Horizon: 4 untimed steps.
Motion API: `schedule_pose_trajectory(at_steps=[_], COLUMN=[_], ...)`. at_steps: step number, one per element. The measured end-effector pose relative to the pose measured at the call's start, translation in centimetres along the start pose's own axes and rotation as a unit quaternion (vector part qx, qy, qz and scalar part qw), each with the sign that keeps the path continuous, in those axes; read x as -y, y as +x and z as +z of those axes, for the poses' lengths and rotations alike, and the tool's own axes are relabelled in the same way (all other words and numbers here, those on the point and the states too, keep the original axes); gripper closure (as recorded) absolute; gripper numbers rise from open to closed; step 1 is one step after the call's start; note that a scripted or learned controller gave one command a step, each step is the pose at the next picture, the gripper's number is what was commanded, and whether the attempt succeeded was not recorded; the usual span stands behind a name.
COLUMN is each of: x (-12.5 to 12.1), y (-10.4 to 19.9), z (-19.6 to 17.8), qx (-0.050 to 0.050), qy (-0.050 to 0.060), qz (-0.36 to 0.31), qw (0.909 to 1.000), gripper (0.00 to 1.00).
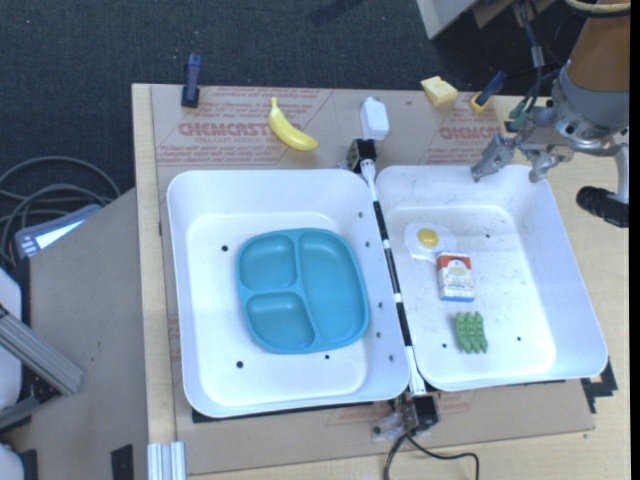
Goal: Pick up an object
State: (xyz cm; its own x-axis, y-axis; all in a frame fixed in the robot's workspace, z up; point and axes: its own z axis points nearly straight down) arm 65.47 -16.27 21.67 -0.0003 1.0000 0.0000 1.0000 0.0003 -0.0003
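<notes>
The two-finger tool [514, 164] is hovering with fingers spread and empty over the right bin's [560, 268] far rim, needing to descend squarely onto the small red-and-white box [456, 276] lying mid-bin.

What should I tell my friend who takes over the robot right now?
Gripper: open, holding nothing, up over the far rim of the right bin.
In the right bin: a small yellow piece, a red and white box and a green bumpy toy.
In the left bin: a blue divided plate.
On the bench behind the bins: a banana and a yellow block.
Done: nothing picked up yet.
Left: go down, grab one object, lift it.
</notes>
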Motion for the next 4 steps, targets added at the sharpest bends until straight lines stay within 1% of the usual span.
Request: schedule_pose_trajectory(at_steps=[1,2,3,4], x=[2.7,10.2,15.9,17.6], y=[4.1,4.6,5.9,6.6], z=[13.2,13.3,13.3,13.3], qx=[0.000,0.000,-0.001,-0.001], qy=[0.000,0.001,0.001,0.001], qz=[-0.001,0.001,0.001,0.001], qw=[1.0000,1.0000,1.0000,1.0000], gripper=[0.00,0.00,0.00,0.00])
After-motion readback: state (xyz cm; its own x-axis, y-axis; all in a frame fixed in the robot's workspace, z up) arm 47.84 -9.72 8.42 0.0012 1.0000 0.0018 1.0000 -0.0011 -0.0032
